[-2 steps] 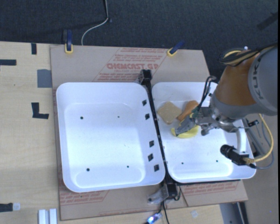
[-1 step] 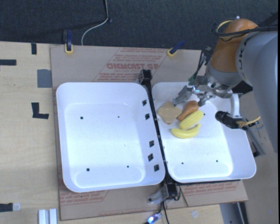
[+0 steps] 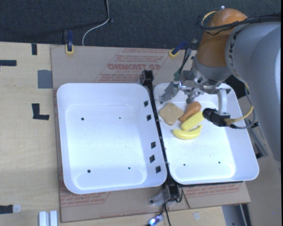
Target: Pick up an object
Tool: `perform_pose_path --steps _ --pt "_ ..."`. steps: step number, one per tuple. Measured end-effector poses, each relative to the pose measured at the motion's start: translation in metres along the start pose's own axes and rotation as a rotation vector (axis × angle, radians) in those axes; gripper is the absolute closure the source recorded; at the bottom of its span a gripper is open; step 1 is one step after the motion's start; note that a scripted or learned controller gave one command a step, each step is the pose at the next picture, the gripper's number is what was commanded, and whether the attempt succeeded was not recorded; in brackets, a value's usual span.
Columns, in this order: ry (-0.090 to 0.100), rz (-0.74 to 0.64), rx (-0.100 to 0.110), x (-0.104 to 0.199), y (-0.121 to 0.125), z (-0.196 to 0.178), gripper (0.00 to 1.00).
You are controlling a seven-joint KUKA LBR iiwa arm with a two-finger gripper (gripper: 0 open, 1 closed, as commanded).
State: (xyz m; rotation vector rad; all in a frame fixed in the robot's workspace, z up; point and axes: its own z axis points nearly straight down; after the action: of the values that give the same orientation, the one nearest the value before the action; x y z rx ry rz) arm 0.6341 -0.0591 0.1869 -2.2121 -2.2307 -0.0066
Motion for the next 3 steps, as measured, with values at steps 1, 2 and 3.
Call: perform_pose_path --steps 1,2,3 --pt "-0.009 0.014 -0.002 -0.099 0.022 -0.048 0.0" --pt "-0.003 0.006 0.004 -0.062 -0.009 -0.054 0.0" --pt "-0.005 0.006 -0.015 -0.04 -0.036 0.082 0.0"
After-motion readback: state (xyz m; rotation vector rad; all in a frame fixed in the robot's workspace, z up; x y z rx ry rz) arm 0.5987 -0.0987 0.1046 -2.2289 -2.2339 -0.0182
